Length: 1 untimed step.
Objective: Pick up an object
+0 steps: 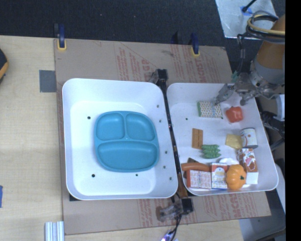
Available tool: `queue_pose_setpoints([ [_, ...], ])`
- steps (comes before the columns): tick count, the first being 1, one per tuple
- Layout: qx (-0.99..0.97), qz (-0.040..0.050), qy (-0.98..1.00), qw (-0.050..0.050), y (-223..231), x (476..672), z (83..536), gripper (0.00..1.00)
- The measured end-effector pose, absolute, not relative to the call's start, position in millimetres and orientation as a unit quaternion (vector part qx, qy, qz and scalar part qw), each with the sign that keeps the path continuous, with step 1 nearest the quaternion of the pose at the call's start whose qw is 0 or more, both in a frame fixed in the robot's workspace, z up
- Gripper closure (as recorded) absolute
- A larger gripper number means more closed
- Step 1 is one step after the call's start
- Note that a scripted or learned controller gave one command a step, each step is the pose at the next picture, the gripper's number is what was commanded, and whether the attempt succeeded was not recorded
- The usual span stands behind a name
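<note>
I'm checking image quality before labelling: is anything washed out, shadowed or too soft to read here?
Camera view: the left bin is brightly lit with a soft shadow along its inner left wall; the plate is clear; the small items near the hand are soft, labels unreadable.

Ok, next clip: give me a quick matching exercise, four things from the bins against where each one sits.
Things:
1. blue divided plate
2. red tomato
3. orange pumpkin
4. green pepper

Places:
A. near corner of the right bin
B. middle of the right bin
C. left bin
D. far side of the right bin, by the gripper

Pairs: 1-C, 2-D, 3-A, 4-B
</note>
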<state>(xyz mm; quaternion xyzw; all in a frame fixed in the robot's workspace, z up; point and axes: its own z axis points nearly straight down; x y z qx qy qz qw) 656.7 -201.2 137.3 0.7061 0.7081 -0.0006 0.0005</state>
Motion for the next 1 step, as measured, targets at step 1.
queue_pose_setpoints([
  [1,0.706,-0.0003,0.708,0.001,-211.4,657.0,176.1,0.0],
])
